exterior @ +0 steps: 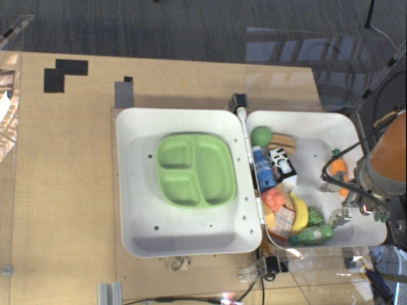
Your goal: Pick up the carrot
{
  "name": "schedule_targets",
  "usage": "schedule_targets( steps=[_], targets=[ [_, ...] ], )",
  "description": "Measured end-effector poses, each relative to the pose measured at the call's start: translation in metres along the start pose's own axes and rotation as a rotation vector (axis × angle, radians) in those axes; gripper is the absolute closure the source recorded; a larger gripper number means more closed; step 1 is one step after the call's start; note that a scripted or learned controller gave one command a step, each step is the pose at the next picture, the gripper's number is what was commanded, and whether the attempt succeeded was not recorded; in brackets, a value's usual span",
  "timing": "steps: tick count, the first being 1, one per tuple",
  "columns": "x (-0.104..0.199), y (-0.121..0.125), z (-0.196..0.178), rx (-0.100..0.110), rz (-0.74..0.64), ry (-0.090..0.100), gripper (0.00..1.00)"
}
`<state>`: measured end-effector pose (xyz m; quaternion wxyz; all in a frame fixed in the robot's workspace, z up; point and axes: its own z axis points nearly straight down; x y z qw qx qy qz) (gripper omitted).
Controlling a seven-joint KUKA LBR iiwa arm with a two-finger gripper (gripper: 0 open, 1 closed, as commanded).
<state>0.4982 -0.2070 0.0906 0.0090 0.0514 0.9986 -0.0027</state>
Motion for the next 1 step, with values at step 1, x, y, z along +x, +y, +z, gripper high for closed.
schedule_targets(
  steps=[1],
  targets=[
    [0.0052, -0.0007, 0.0000, 0.000, 0.402, 0.001, 0.00]
  ],
)
